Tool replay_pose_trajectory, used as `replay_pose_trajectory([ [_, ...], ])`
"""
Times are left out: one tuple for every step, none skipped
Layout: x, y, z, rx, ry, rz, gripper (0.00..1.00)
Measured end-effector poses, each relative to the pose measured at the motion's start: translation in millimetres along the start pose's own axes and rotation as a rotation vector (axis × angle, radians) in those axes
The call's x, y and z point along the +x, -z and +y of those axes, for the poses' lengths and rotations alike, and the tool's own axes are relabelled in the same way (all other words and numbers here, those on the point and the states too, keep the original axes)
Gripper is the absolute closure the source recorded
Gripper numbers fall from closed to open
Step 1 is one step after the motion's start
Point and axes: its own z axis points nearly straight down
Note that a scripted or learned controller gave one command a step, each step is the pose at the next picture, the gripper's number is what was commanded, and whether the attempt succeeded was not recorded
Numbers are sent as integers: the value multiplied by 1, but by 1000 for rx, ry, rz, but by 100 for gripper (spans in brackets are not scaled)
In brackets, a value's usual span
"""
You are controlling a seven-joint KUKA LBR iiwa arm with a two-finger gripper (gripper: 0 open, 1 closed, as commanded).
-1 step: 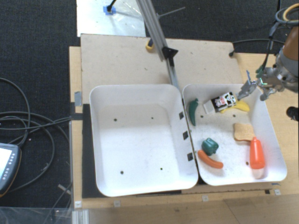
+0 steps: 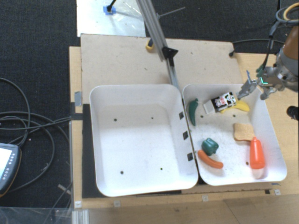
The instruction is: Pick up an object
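Surface (image 2: 117, 59) carries two bins; right bin (image 2: 275, 139) holds all objects. Your claw (image 2: 254, 85) hangs over its far right rim, fingers spread, gripping nothing. Banana (image 2: 239, 107) lies just down-left, long axis roughly left-right, touching toy car (image 2: 221, 101).

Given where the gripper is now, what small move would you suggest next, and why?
Probably lower the gripper a little toward the small black-and-white toy and the yellow banana just left of it. It hangs over the right bin's upper corner with nothing visible between its fingers, and these are the nearest things.
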Motion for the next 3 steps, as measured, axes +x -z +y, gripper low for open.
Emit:
replay_pose_trajectory([
  [6, -53, 9, 3, 1, 1, 0],
  [11, -96, 10, 3, 0, 1, 0],
  [12, -154, 18, 5, 1, 2, 0],
])
